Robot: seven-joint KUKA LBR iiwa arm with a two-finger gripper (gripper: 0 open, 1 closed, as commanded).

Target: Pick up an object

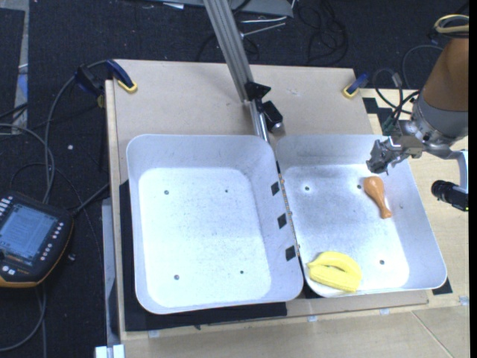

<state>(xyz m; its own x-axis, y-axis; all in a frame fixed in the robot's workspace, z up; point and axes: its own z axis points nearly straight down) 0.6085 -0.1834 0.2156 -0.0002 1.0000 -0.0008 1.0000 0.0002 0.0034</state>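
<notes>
The gripper [381,159] is hovering at the upper right of the right bin [328,200], just above an orange drumstick-shaped toy [378,195]. A yellow banana [335,271] is lying at that bin's lower edge.

- Two white bins: one [201,222] at centre-left of the frame, one [402,222] at centre-right, side by side on the tabletop [186,103].
- One orange drumstick-shaped toy [378,195] in the right-hand bin, upper right part.
- One yellow banana-shaped toy [335,271] in the same bin, at its lower left corner.
- Two yellow-tipped clamps: one [123,79] at the tabletop's upper left corner, one [353,88] at its upper right.
- One handheld control pendant [26,237] at the left edge.
- One arm with one pincer [381,161], at the right.
</notes>
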